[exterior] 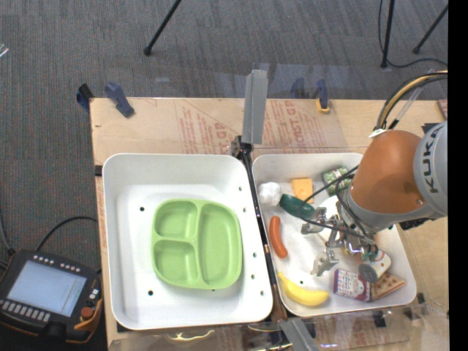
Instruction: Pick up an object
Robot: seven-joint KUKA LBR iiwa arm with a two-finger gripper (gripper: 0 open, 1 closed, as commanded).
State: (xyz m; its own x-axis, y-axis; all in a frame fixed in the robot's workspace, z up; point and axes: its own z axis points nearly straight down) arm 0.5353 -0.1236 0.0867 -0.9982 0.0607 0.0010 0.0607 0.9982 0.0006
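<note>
— What am I looking at on your end?

— I'm watching the gripper [327, 253] hanging low in the right bin [406, 269], just above the banana [303, 292]. Its fingers are spreading apart, grasping nothing.

— And the rest, relative to that banana?

— A red sausage [278, 236] is lying up and left of it, an orange cheese wedge [301, 188] farther up, a purple carton [352, 284] just right. The green divided plate [197, 243] is sitting well left, in the left bin [124, 189].
</note>
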